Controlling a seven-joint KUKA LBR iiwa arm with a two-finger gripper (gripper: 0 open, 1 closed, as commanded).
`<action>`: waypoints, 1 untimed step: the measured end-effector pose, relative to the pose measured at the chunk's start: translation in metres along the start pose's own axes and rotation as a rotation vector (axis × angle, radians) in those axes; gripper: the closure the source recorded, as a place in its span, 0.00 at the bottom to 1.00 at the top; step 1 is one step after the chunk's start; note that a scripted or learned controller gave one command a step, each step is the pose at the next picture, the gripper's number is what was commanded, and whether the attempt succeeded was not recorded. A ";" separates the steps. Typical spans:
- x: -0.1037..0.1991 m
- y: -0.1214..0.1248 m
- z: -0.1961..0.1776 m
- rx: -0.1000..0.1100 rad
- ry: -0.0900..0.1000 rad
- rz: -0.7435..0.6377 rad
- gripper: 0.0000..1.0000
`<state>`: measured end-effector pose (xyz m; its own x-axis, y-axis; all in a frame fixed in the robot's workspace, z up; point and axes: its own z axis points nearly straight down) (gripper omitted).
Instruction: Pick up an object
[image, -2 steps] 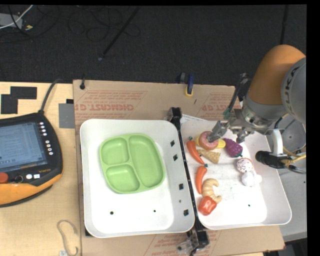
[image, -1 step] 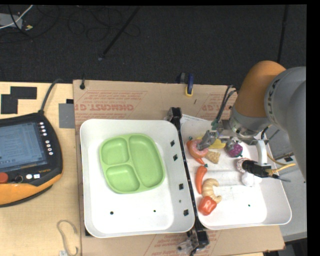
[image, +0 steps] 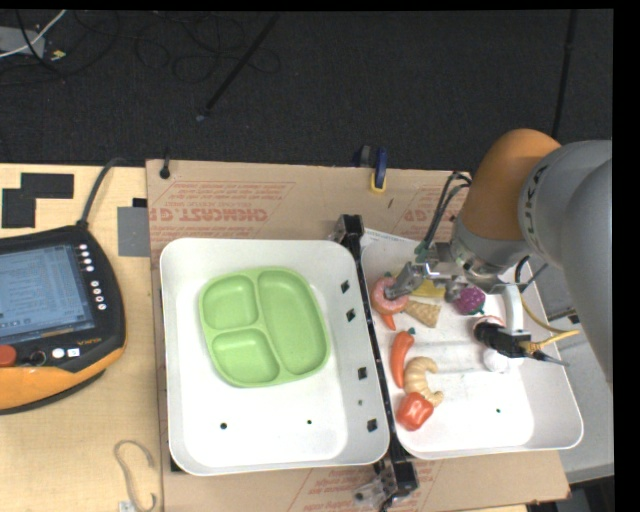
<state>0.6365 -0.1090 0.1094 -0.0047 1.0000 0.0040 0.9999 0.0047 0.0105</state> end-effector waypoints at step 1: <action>0.002 0.002 -0.012 -0.004 0.008 0.003 1.00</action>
<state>0.6385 -0.1075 0.1212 -0.0020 0.9999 0.0125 0.9999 0.0018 0.0143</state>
